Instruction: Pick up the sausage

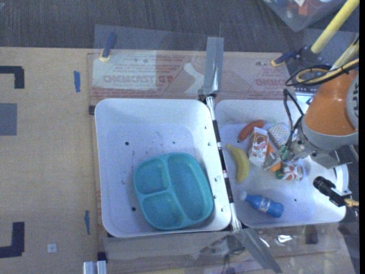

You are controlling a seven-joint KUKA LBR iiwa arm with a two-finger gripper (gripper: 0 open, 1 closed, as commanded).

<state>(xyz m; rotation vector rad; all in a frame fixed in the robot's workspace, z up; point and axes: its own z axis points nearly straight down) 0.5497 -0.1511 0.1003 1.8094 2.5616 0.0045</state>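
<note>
The sausage (pixel 251 129) lies at the far side of the right bin (pixel 296 207), just beside a small carton (pixel 259 146) and clear of the banana (pixel 239 162). The gripper (pixel 288 156) sits low among clutter right of the carton; its grip cannot be told, and nothing shows it on the sausage.

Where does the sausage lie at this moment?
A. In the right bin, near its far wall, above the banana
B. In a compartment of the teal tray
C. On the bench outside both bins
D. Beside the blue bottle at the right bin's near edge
A: the sausage lies on the right bin's floor towards the far wall, with the banana nearer the camera.
</note>
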